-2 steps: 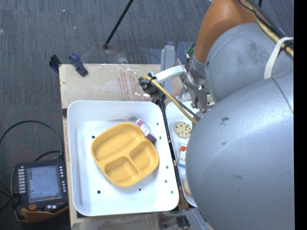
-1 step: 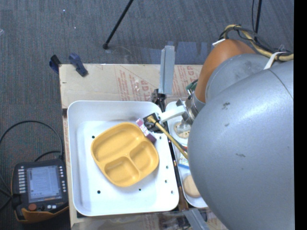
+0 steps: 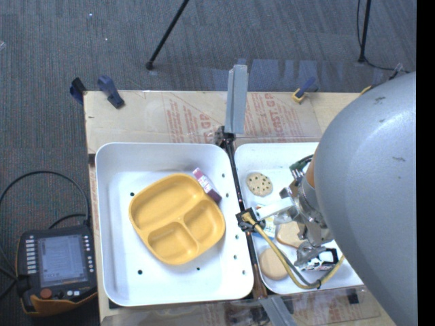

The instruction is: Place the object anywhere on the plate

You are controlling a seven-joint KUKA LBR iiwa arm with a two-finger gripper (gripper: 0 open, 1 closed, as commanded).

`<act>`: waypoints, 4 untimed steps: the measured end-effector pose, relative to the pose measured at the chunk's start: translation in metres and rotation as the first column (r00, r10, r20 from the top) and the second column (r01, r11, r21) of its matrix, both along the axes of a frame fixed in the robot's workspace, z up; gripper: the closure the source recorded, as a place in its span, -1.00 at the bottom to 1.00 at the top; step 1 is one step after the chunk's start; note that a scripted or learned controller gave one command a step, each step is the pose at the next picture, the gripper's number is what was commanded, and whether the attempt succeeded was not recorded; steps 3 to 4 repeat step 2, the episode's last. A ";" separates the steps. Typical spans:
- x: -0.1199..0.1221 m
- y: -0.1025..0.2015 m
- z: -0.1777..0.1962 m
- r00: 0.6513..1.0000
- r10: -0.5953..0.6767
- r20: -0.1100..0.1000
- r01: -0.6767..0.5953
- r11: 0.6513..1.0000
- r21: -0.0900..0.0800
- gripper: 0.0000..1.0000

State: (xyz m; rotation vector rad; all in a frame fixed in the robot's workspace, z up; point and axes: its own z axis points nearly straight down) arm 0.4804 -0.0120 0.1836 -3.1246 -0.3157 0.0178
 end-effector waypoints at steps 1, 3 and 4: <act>-0.005 0.057 0.000 0.992 0.125 -0.001 -0.125 0.992 0.001 -1.00; 0.012 0.121 0.051 1.000 -0.006 0.004 0.006 1.000 -0.003 -1.00; 0.012 0.121 0.051 1.000 -0.006 0.004 0.006 1.000 -0.003 -1.00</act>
